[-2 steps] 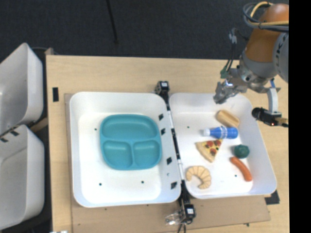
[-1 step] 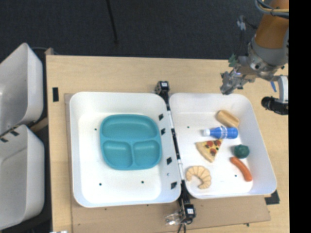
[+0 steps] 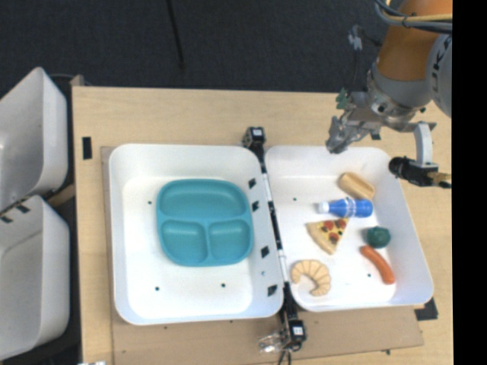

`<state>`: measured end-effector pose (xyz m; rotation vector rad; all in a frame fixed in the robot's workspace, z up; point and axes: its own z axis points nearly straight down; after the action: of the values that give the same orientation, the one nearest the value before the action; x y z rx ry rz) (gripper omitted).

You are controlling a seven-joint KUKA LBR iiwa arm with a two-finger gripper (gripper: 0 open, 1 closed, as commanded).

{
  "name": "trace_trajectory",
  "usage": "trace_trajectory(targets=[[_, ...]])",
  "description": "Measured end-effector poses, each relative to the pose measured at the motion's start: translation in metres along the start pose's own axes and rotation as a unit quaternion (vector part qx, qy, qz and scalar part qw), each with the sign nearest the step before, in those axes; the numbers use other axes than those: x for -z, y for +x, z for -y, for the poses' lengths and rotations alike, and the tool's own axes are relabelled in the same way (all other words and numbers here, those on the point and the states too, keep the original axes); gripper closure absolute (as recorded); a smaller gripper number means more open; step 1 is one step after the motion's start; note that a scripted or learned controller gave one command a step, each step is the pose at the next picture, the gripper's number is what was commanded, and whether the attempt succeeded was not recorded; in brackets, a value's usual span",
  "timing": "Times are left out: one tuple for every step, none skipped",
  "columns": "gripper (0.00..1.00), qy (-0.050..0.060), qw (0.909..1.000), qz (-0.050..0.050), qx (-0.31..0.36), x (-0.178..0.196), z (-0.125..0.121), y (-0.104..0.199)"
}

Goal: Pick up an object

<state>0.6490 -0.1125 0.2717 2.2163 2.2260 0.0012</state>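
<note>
The right bin (image 3: pixel 396 204) holds 5 small items. A tan bread roll (image 3: pixel 356 185) lies nearest the far edge, with a blue-and-white bottle (image 3: pixel 346 207) on its side just in front of it. A pizza slice (image 3: pixel 328 234) sits just below the bottle, a croissant (image 3: pixel 312 276) lies at the near left of the bin, and a dark green round piece (image 3: pixel 377 236) sits at the right with an orange-red sausage (image 3: pixel 378 265) just beneath it.

All 5 lie apart from the gripper (image 3: pixel 338 144), which hangs over the far rim of the right bin, above and a little left of the bread roll; nothing touches it. The roll is the closest item to it, the croissant the farthest. Whether the jaws are parted or closed cannot be made out from this angle, and nothing is seen between them.

The left bin (image 3: pixel 125 204) holds 1 teal divided plate (image 3: pixel 204 221) with 3 compartments, lying flat near its middle. Both bins rest on a light wooden bench (image 3: pixel 91 120).
</note>
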Motion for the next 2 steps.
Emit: trace_trajectory(targets=[[1.00,0.000,1.0000,0.000,0.001,0.002,0.016,0.057],[1.00,0.000,1.0000,0.001,0.000,-0.006,0.019,0.102]])
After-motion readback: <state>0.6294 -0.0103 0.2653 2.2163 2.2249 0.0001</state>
